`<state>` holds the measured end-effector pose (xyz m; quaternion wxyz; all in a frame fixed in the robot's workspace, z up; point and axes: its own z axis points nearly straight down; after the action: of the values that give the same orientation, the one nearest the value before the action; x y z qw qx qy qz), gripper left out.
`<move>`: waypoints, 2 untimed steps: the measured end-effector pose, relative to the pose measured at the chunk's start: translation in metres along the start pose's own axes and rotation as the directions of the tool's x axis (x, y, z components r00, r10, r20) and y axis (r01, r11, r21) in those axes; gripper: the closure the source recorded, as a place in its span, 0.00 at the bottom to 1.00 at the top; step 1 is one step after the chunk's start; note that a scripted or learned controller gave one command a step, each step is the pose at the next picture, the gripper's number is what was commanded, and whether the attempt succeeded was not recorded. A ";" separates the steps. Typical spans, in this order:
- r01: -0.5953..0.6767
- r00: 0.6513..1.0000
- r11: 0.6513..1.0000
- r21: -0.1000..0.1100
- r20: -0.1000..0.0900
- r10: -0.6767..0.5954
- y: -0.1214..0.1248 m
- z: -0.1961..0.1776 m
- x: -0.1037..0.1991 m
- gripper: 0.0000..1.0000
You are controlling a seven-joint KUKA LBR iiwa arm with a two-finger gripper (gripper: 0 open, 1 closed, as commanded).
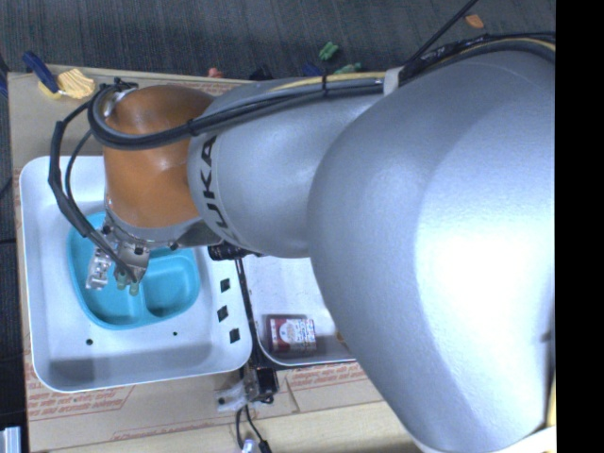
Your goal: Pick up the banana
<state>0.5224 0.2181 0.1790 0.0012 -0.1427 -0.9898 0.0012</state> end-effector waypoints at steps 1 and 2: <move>0.003 1.000 1.000 0.000 0.000 -0.003 0.001 -0.010 0.000 1.00; 0.003 1.000 1.000 0.000 0.000 -0.003 0.001 -0.010 0.000 0.00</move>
<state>0.5226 0.2187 0.1890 0.0014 -0.1411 -0.9900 0.0014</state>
